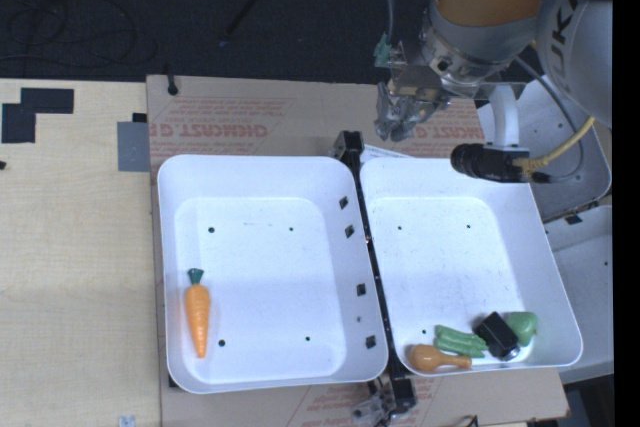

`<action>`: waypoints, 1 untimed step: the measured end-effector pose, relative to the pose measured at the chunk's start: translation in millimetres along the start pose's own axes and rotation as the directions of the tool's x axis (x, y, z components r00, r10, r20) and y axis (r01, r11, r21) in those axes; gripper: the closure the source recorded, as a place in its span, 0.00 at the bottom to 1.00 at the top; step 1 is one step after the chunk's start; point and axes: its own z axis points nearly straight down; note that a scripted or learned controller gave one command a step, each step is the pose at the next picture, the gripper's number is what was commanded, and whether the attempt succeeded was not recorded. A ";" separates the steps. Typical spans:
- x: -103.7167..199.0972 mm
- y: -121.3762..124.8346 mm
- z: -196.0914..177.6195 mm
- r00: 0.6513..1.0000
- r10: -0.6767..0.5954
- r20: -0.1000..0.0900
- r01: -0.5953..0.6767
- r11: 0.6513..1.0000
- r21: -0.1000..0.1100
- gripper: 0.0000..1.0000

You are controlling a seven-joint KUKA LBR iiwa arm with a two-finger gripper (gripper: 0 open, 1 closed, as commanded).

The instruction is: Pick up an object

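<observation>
An orange toy carrot (197, 313) with a green top lies near the front left of the left bin (250, 177). In the front right corner of the right bin (450, 183) several small items sit close together: a green pod (458, 340), a black block (497, 335), a light green piece (522, 323) and a tan gourd-shaped piece (436, 358). My gripper (400, 127) hangs high over the back edge between the two bins, far from all of these. I see nothing held in it.
A black divider (360, 255) with clips runs between the bins. Brown cardboard (260, 120) lies behind the bins. A black cylinder (490, 162) juts from the arm's side over the right bin's back rim. Wooden bench (70, 245) spreads to the left.
</observation>
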 end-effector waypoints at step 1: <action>61.0 31.0 144.3 1.000 -0.008 -0.001 0.008 1.000 0.007 1.00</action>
